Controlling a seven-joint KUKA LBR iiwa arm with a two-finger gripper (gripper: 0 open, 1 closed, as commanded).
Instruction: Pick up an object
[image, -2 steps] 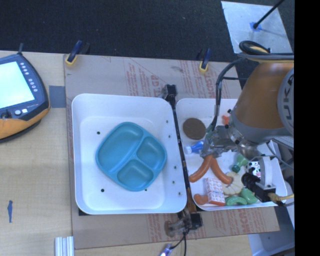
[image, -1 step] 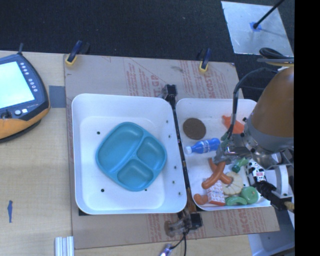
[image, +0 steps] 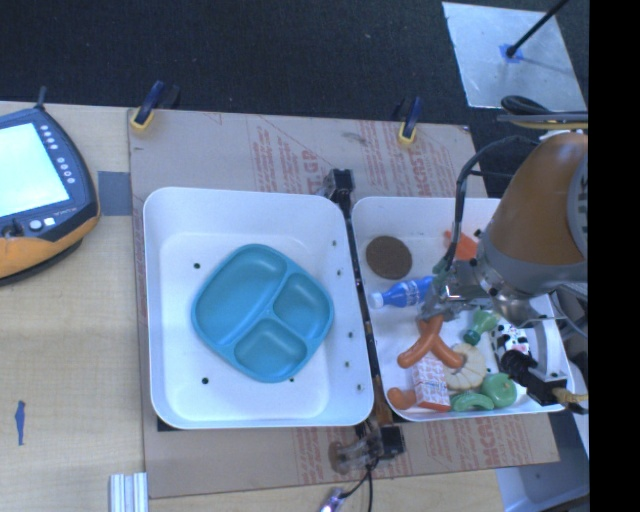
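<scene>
The left bin (image: 160, 300) holds a blue divided plate (image: 263, 311) at its middle, with bare white floor along all four walls. The right bin (image: 400, 208) is crowded: a brown disc (image: 388, 257) near its far left corner, a blue-capped bottle (image: 403, 293) lying by its left wall, and orange sausages (image: 430, 348), a red-and-white carton (image: 431, 384) and a green curved piece (image: 480, 399) packed against the near wall. The gripper (image: 455, 290) hangs over this bin's middle, just beside the bottle; whether the fingers are apart or together cannot be told. A tablet (image: 35, 180) sits at the desk's (image: 70, 380) left edge
</scene>
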